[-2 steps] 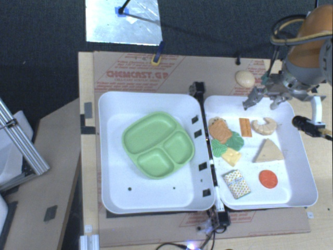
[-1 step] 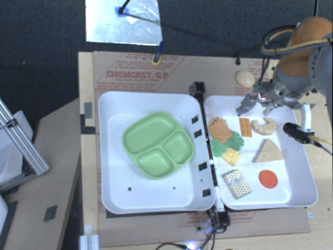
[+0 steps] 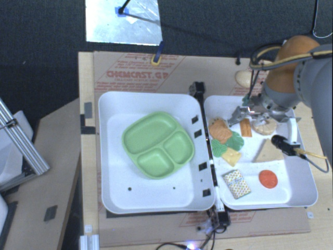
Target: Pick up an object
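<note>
The right bin (image 3: 302, 189) holds several small things. A brown bread-like piece (image 3: 220, 129) lies near its left wall, with green pieces (image 3: 233, 141) and a yellow chunk (image 3: 232, 158) just below it. An orange block (image 3: 246, 129) lies beside them. Nearer the front are a patterned packet (image 3: 237, 184) and a red disc (image 3: 268, 178). A pale tan wedge (image 3: 265, 150) lies mid-bin. My gripper (image 3: 248, 113) hangs low over the bin's back part, just above the orange block and next to a round tan piece (image 3: 265, 127).
The left bin (image 3: 112, 191) holds a green divided plate (image 3: 158, 145). A black clip strip (image 3: 204, 139) runs between the bins. A shiny foil sheet (image 3: 124, 14) lies behind the bench. The arm crosses the right bin's back right corner.
</note>
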